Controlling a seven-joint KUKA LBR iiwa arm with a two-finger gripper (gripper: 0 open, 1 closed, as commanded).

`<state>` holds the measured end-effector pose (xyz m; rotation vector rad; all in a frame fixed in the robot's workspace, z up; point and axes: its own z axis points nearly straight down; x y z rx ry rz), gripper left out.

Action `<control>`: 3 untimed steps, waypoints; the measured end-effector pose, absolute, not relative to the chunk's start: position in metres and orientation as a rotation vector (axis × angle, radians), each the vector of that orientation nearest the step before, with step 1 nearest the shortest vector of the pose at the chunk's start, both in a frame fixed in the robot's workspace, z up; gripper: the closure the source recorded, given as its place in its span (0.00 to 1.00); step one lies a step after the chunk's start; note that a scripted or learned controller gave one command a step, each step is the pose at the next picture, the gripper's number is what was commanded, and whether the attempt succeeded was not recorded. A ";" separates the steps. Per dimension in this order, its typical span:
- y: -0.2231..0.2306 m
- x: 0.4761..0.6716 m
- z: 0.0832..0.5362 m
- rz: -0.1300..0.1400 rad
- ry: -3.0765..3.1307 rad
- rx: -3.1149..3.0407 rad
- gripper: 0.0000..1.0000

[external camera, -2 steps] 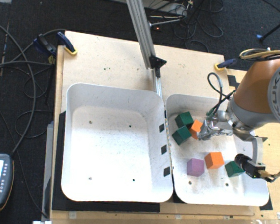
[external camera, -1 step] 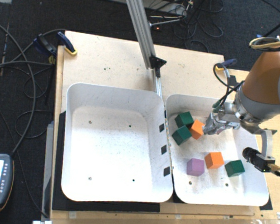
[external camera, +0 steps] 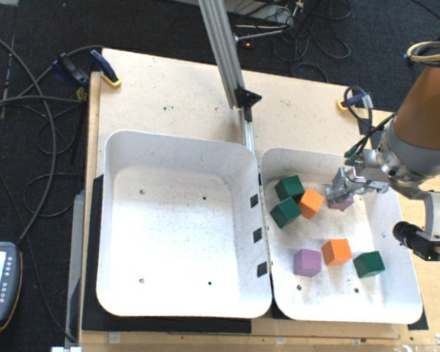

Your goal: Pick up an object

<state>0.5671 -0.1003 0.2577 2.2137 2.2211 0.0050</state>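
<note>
The right bin [external camera: 394, 307] holds several small blocks. My gripper [external camera: 345, 186] is low over the bin's upper middle, directly above a purple block [external camera: 340, 201] that peeks out beneath it. Just left of it lie an orange block [external camera: 310, 203] and two green blocks [external camera: 288, 187] [external camera: 285, 212], packed close together. Nearer the front sit another purple block [external camera: 307, 262], an orange block [external camera: 337, 252] and a green block [external camera: 369, 263]. Whether the purple block under the gripper is gripped is hidden by the gripper body.
The left bin [external camera: 123, 200] lies beside the right one, sharing a middle wall. A slanted metal pole [external camera: 222, 43] crosses above the bench's back. A black fixture [external camera: 420, 241] hangs beside the right bin's rim. Clamps [external camera: 99, 65] sit at the bench corners.
</note>
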 end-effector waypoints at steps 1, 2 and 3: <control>-0.042 0.559 0.261 0.002 2.232 2.212 1.00; 0.016 0.545 0.245 0.000 2.234 2.213 1.00; 0.059 0.534 0.238 0.000 2.232 2.214 1.00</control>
